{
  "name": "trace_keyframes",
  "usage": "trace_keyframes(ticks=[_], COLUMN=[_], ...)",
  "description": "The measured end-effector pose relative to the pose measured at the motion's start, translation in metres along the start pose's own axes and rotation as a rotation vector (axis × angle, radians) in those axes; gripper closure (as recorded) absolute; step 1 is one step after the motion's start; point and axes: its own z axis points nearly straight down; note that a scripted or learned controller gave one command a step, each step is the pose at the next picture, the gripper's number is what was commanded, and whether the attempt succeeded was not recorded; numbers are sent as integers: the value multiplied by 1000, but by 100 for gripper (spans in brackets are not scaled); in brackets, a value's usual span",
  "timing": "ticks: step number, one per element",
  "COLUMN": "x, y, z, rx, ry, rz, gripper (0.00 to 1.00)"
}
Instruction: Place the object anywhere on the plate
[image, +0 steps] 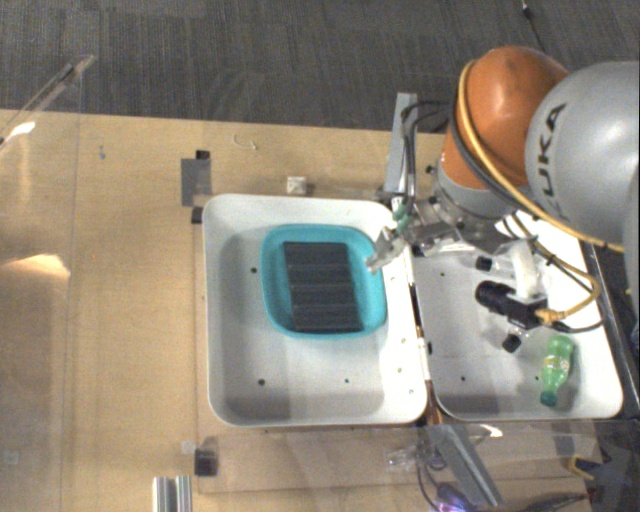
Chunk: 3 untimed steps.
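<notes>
A teal plate with rounded corners lies in the left white bin, toward its back. A dark ribbed rectangular object lies flat in the middle of the plate. My gripper hangs at the plate's right rim, over the wall between the two bins, and nothing shows in it. The dark object is apart from the gripper, to its left. The grey arm with its orange band rises behind it at the upper right.
A green bottle-shaped object lies in the front right corner of the right bin. Black fittings and yellow cables of the arm hang over that bin. Wooden bench surrounds both bins.
</notes>
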Motion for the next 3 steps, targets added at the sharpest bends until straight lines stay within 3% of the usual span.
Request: trace_keyframes(ticks=[1,2,3], x=[-28,10,10], y=[50,54,54], z=[2,28,28], rx=[0,1,0], ry=[-1,0,0], rz=[-15,26,26], gripper=[0,0,0])
